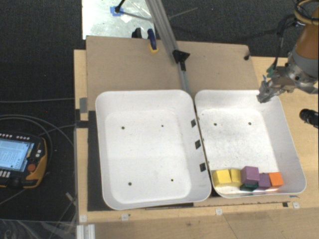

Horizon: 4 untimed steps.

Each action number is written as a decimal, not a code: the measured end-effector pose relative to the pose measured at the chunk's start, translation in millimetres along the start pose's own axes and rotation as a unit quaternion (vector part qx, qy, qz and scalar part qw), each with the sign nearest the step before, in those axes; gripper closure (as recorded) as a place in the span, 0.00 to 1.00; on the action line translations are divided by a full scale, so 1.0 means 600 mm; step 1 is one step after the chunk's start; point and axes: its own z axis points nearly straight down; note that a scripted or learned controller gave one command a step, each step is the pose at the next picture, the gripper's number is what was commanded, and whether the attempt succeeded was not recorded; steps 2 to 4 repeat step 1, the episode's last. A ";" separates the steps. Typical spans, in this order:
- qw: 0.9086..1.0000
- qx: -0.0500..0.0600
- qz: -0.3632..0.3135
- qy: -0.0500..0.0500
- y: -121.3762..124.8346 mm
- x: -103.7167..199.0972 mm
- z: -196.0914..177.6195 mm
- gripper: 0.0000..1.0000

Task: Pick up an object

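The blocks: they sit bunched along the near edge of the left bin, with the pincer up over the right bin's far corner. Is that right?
Not quite. The blocks lie along the near edge of the right bin, not the left bin. The camera view shows this. The rest stands: they are bunched together, and the pincer is up over the right bin's far corner.

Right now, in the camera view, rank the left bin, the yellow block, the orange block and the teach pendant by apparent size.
1. left bin
2. teach pendant, cut off by the picture's edge, so only the part in view counts
3. yellow block
4. orange block, though these two blocks look close in size
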 end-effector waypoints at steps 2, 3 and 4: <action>1.000 0.007 0.004 0.003 -0.143 0.080 0.074 1.00; 1.000 0.007 0.004 0.003 -0.143 0.080 0.074 1.00; 1.000 0.007 0.004 0.003 -0.143 0.080 0.074 1.00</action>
